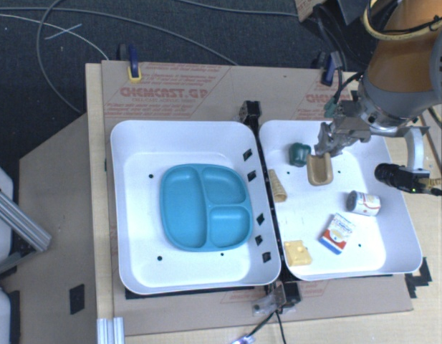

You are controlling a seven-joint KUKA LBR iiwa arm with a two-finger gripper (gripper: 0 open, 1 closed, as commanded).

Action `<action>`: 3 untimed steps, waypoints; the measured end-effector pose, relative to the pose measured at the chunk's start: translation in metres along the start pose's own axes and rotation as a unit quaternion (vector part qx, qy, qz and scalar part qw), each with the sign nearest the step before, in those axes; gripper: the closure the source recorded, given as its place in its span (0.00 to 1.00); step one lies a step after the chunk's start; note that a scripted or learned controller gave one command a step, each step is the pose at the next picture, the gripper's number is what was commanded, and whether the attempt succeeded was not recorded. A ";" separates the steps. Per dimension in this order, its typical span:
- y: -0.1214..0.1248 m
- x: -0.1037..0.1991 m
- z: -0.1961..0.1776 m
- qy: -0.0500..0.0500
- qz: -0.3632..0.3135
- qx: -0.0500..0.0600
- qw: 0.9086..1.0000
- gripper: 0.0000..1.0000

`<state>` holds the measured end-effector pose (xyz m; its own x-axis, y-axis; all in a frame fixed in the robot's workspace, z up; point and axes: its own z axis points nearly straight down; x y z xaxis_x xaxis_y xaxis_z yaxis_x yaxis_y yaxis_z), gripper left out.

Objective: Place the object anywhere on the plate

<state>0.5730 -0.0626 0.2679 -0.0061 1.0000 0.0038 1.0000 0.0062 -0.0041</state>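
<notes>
Gripper (328,149): low in the right bin (378,246), over a tan block (320,170) (finger state cannot be told).
Plate (205,208): left bin, awaiting delivery.

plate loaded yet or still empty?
Empty. The blue plate in the left bin shows all three compartments bare; the small objects, such as the can, lie in the right bin.
</notes>
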 end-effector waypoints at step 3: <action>-0.067 0.144 0.039 0.000 0.000 0.001 1.000 1.00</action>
<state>0.5052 0.0815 0.2296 -0.0055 1.0000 0.0028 1.0000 0.0055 -0.0061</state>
